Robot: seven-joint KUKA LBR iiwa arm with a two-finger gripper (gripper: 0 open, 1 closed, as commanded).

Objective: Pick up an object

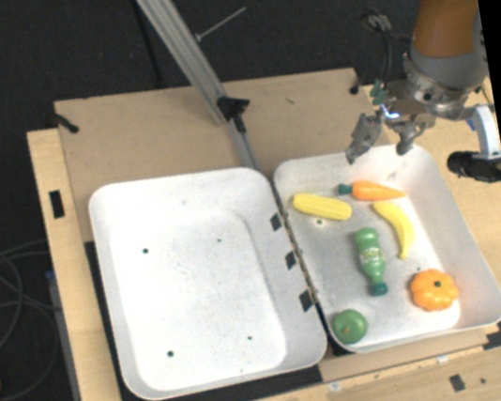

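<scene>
**Open gripper above the far edge of the right bin**

Nearest the camera, along the near edge of the right-hand shallow white plastic bin (452, 209), lie a round green toy apple (350, 325) in the near left corner and a small orange toy pumpkin (434, 290) towards the near right corner. The two are well apart.

Going from left to right across the bench (145, 136): the left-hand shallow white plastic bin (197, 280) sits beside the right one, their inner edges touching along a hinge-like seam. In the right bin, a yellow toy corn cob (321, 207) lies near the far left corner, tilted. Right of it, at the middle, a green toy bottle (371, 260) lies on its side, running from far to near. Just beyond it, an orange toy carrot (377, 190) lies close to the far edge, its green end pointing at the corn. A yellow curved toy banana (397, 226) lies just below the carrot, between the bottle and the right edge.

The grey arm's two-finger gripper (381, 139) hangs over the far edge of the right bin, just above the carrot — its fingers are spread apart with nothing between them. The orange band of the arm (443, 15) shows beyond the bench's far right corner.

A grey metal pole (182, 44) slants from the top towards the far edge between the two bins.
</scene>
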